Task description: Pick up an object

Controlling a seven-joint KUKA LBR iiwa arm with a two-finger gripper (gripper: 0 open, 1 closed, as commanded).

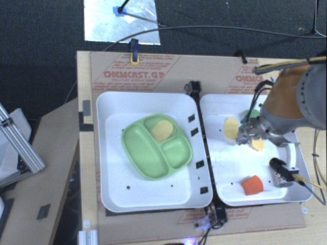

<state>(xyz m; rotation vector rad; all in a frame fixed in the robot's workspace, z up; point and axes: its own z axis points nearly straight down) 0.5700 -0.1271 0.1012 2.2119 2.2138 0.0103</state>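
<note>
I am lowering the jaws, whose state I cannot tell, between two yellow pieces (pixel 231 128), risking nudging both aside.

The arm (pixel 301 93) comes in from the right as a thick, rounded grey body with a broad orange band above the wrist. Below the band the wrist narrows into a grey collar. Dark cables loop along its left side, beside a small green patch. The gripper (pixel 247 136) at its end is a small block of grey and dark metal parts.
</note>
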